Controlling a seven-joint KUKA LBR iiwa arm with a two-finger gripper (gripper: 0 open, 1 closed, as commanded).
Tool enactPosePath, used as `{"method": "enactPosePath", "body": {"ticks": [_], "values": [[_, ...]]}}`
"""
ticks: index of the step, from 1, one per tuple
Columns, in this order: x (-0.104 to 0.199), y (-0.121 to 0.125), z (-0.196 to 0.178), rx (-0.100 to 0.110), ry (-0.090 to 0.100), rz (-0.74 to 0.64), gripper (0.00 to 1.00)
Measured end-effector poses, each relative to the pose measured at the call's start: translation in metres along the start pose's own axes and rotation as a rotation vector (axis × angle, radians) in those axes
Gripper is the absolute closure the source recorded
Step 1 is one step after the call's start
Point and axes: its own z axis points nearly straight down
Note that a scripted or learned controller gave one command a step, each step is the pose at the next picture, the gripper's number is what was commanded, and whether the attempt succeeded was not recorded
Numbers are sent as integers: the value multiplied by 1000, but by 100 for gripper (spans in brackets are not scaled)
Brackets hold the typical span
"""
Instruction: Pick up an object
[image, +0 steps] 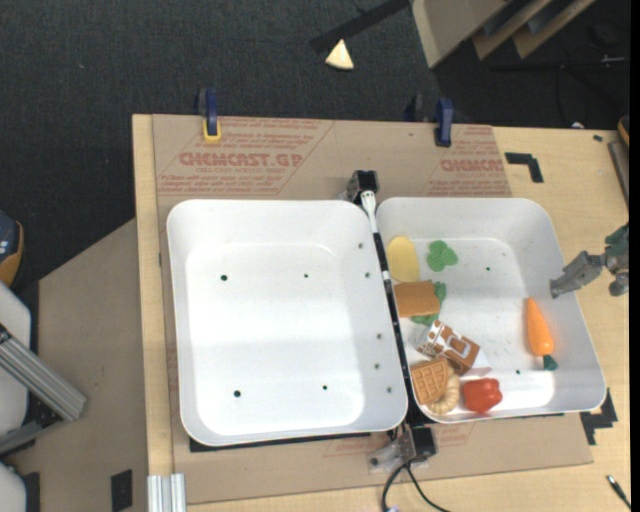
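The right bin (520, 225) holds several toy foods. An orange carrot (539, 328) lies near its right wall. Along the left side sit a yellow piece (403, 258), a green leafy piece (441, 255), a brown toast slice (416, 298), a brown-and-white wrapped item (447, 345), a waffle (432, 381) and a red pepper (481, 395). My gripper (563, 282) reaches in from the right edge, over the bin's right rim, just above and to the right of the carrot. Nothing shows in its grasp.
The left bin (270, 320) lies beside the right one, joined by a black clip (363, 184) at the back. Both rest on a cardboard-covered bench (250, 150) held by blue clamps (209, 103). A cable (405, 480) trails off the front edge.
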Motion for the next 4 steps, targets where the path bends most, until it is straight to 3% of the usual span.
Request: {"method": "enactPosePath", "body": {"ticks": [1,2,3,4], "values": [[53,43,69,5,4,-5,0],[130,45,124,8,6,-7,0],[121,104,181,-3,-1,-2,0],[180,173,70,-16,1,-8,0]]}}
